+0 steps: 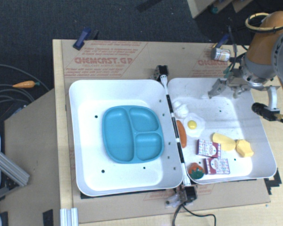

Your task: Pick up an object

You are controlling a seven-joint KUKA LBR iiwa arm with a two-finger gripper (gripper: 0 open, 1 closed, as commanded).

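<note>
**A:** Start at the gripper. What is it doing?

**B:** It hangs over the far end of the right bin, near the back wall. Its two fingers are spread apart with nothing between them. The grey arm comes in from the right above it.

**A:** So what could it pick?

**B:** The toy food lies at the near end of the same bin, well apart from the gripper. Closest is a small white piece and a toy fried egg, then a toy sausage lying right along the dividing wall. Nearer the front are two small printed cartons, two yellow chunks and a red-and-green piece in the corner.

**A:** How would they handle?

**B:** I'd judge all of them light and rigid plastic, likely smooth enough to slip. The egg looks too flat to pinch. The yellow chunks seem the best bet: blocky, with room around them, so closing across the narrow width should work.

**A:** And clearance?

**B:** The sausage and corner piece hug the walls, leaving little room for a finger. The bin's middle is open floor. The left bin has a blue divided plate.
</note>
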